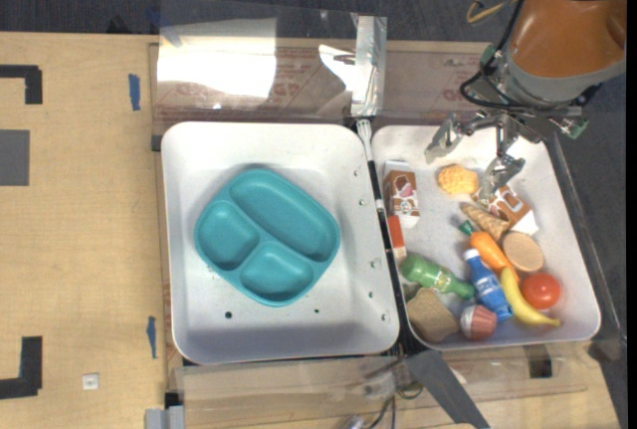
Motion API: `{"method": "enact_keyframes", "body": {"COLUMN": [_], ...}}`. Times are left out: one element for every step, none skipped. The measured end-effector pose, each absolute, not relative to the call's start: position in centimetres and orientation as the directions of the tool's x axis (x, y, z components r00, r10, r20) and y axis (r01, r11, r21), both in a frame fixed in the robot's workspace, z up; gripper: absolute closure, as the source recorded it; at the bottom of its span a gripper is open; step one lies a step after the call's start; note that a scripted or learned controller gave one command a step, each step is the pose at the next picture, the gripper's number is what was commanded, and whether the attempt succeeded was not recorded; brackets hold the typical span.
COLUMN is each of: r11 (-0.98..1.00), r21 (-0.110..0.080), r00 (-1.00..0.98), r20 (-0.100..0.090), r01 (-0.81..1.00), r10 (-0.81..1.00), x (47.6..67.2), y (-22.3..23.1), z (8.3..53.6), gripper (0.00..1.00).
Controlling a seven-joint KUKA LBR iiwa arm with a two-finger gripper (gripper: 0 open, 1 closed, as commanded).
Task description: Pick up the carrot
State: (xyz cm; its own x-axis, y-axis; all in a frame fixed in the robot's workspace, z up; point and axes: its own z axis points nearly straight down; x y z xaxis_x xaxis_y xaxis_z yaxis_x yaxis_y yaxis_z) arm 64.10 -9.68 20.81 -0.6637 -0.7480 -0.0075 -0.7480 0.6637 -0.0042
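We are starting at the left bin (189, 318), where a teal divided plate (265, 234) is lying flat in the middle, likely waiting as a place to serve food onto. Moving right, we are crossing the shared rim into the right bin (577, 248), where the toy food is crowding together. A small carton (401, 193) is lying by the left wall, a green bottle (435, 275) below it, and a round cracker (457, 180) higher up. The carrot (488, 249) is lying near the middle of this bin — slanted, wedged between a bread piece (485, 219) above, a blue bottle (487, 283) below and a round tan slice (524, 251) touching it on the right. A banana (525, 303) and tomato (541, 291) are sitting further down. The gripper (476, 150) is hanging over the bin's upper part with its fingers spread apart, holding nothing, well above the carrot — we are judging it as poised for a descent, though tight neighbours are leaving little room.
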Motion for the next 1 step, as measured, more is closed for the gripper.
{"method": "enact_keyframes", "body": {"r11": [0.748], "r21": [0.005], "r00": [-0.748], "r20": [0.000], "r01": [-0.664], "r10": [-0.664], "x": [59.25], "y": [-13.08], "z": [10.41], "gripper": [0.00]}}
